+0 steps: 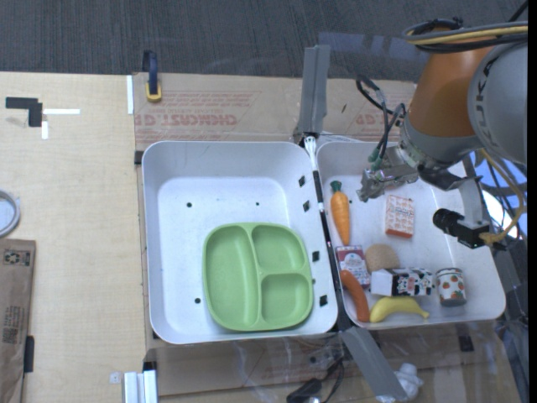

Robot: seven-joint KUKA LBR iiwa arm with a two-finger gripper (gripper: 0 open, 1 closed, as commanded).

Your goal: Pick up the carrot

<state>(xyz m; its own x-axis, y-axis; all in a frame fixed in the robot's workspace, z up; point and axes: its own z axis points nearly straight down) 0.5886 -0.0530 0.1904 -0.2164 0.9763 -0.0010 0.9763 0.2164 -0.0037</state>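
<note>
The carrot (339,211) lies ungrasped in the right bin (495,305); the pincer (379,180) hovers beside it, state indeterminable, so 0 steps are complete.

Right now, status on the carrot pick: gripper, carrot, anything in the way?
Gripper hovering in right bin, nothing seen between fingers. Carrot lying by the bin's left wall, untouched. A second carrot lies lower down; red-white box sits beside gripper.

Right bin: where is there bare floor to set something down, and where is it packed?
In the right white bin, bare floor lies right of the red-and-white carton, and between it and the upper orange carrot. The front is crowded: red packet, second carrot, yellow banana, cow-print carton, small cup.
</note>
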